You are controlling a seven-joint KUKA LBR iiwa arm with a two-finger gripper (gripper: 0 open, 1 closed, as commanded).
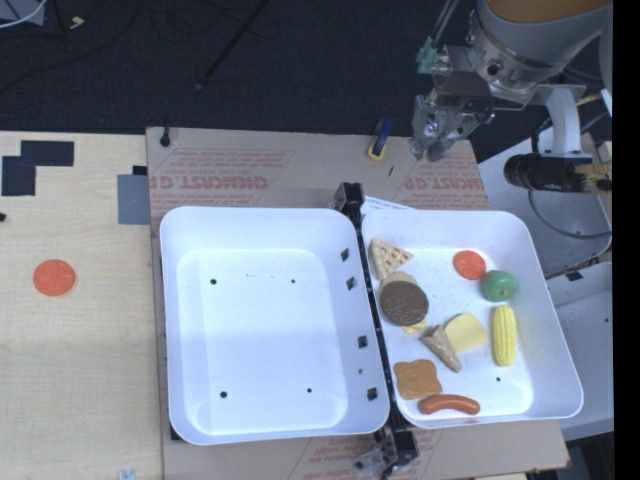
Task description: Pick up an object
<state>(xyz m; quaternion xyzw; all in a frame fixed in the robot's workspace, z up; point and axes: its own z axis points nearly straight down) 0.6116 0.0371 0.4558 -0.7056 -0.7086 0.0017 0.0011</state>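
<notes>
above the far edge of the right shallow white plastic bin (540,258), camera view: the grey two-finger gripper (437,140) hangs high, carrying nothing; whether it is apart or together, cannot tell. candidates lie below: round brown cookie (404,302), yellow corn cob (504,334), red sausage (449,404). risk: crowded pieces, so a descent may nudge neighbours and miss.

- Desk (80,368): pale wood-grain surface at left, bearing an orange disc (54,278) and dark rectangular markers (40,163).
- Brown cardboard sheet (260,168) with printed lettering lies on it.
- Far side: dark carpeted floor (250,48) with loose cables (120,18).
</notes>
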